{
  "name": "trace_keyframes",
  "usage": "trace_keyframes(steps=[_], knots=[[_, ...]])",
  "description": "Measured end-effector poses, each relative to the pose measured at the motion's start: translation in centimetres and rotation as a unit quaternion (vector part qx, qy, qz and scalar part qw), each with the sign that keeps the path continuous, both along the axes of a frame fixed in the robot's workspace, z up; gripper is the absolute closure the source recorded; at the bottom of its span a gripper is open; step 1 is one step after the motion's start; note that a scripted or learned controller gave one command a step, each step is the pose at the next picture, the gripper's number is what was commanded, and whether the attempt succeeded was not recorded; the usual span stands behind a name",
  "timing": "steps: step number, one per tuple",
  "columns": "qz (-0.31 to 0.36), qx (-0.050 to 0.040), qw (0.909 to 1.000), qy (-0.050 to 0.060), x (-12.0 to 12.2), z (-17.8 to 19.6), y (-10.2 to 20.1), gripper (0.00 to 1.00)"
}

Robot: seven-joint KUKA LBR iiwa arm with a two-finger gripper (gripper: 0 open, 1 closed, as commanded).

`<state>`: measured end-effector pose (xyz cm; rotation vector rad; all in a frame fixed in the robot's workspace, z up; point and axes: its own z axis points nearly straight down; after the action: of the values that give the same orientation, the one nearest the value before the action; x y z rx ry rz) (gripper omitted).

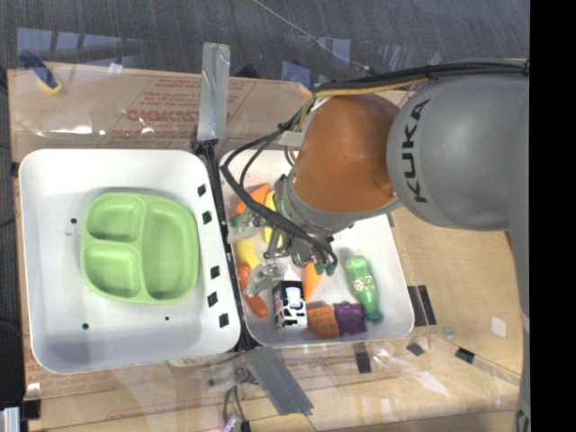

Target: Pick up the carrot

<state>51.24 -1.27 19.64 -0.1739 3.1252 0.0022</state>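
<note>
Brown cardboard covers the bench [108, 97] under two shallow white bins that stand side by side; strips of grey tape [214, 93] hold them at 12 o'clock and at 6 o'clock of the seam between them.

The left bin [45, 268] carries a light green plate [140, 247] with three compartments, lying near its middle.

The right bin [396, 318] holds a heap of toy food, and the grey arm [459, 142] with its orange band [346, 156] hangs over the upper half of it, coming in from 3 o'clock; black cables [236, 174] loop from the wrist toward the seam. The hand [270, 273] reaches down into the heap at the left side of this bin, toward 9 o'clock from the bin's middle — whether it is apart, together or clamped on something, I cannot tell, because the metal parts and the toys mix together there.

The carrot [311, 280], a small orange piece, lies tilted just beside the hand, at about 3 o'clock from it; I cannot tell if they touch. More orange and yellow pieces [245, 252] lie at the hand's other side, along the bin's left wall. A black-and-white carton [290, 306] stands at 6 o'clock from the carrot; a brown piece [322, 319] and a purple piece [351, 317] lie next to it along the near wall — a green bottle [362, 284] lies at 3 o'clock, near the carrot but apart from it.
</note>
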Motion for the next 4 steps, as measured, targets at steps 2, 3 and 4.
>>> trace_keyframes(steps=[2,3,4], knots=[[0.018,0.0004,0.9998,-0.009,0.5,-8.6,-12.9,0.00],[0.023,-0.0014,0.9997,-0.008,0.7,-7.1,-12.9,1.00],[0.064,-0.0020,0.9979,0.002,4.7,-0.2,-10.0,1.00]])
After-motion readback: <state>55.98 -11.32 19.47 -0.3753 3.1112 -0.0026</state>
